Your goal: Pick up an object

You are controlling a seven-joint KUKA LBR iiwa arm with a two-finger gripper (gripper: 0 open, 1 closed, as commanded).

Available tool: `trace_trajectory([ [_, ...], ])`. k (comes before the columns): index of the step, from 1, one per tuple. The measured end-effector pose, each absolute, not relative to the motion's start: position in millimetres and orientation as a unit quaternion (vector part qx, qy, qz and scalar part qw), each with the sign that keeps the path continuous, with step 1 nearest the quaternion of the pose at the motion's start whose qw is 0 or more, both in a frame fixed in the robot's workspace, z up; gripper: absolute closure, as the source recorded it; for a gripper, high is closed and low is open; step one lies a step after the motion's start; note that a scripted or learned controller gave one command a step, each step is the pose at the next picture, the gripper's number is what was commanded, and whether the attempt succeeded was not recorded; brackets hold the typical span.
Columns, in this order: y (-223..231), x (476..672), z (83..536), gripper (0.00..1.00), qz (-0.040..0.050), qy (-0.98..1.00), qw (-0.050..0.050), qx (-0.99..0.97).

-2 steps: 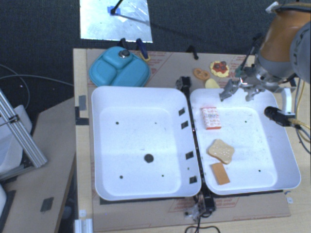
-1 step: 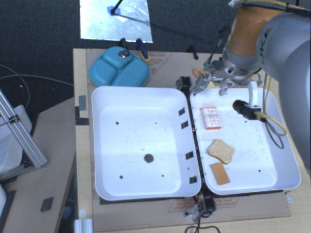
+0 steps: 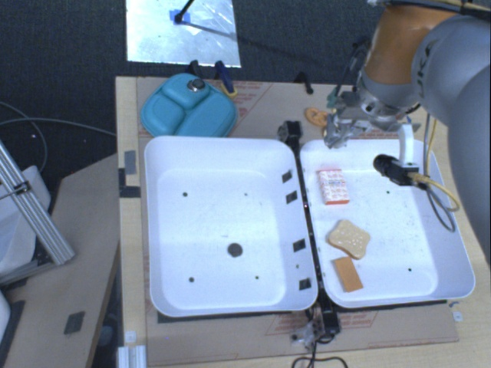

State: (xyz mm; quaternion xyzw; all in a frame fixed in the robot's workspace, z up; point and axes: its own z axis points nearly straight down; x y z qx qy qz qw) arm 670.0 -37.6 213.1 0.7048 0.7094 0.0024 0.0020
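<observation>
**Camera view**

1. Tool (image 3: 337, 134). It is carried on the grey arm (image 3: 460, 60) below the orange band (image 3: 395, 44). It hangs at the far rim of the right bin (image 3: 414, 236), near the corner next to the divide between the two bins. Whether it is open or closed cannot be told.

2. Red-and-white packet (image 3: 333, 185). Small and rectangular, it lies flat on the floor of the right bin. It is just on the camera's side of the tool, almost straight below it in the view and apart from it. Of the three things in this bin it is nearest the tool.

3. Tan toast-shaped piece (image 3: 350, 238). It lies flat in the same bin, beyond the packet as seen from the tool, and is clear of the packet.

4. Orange-brown flat strip (image 3: 347, 274). It lies past the toast-shaped piece, close to the bin's near wall, and is farthest from the tool. Whether it touches the toast-shaped piece cannot be told.

5. Left bin (image 3: 199, 182). It stands on the side of the tool away from the arm. A small dark round mark (image 3: 235, 249) on its floor is well apart from the tool.

6. Teal container (image 3: 189, 107). It sits on the counter (image 3: 129, 228) behind the left bin, well off from the tool.

7. Small orange thing (image 3: 315, 116). It is on the counter just beside the tool, behind the right bin's rim, and is too small to identify.
</observation>
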Motion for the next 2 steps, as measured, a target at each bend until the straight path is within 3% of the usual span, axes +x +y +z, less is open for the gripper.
trace_trajectory([
  [1, 6.8, 611.8, 255.7, 1.00, 0.0000, 0.709, -0.001, 0.705],
  [2, 5.1, 614.2, 254.9, 0.00, 0.0009, 0.709, 0.000, 0.706],
])
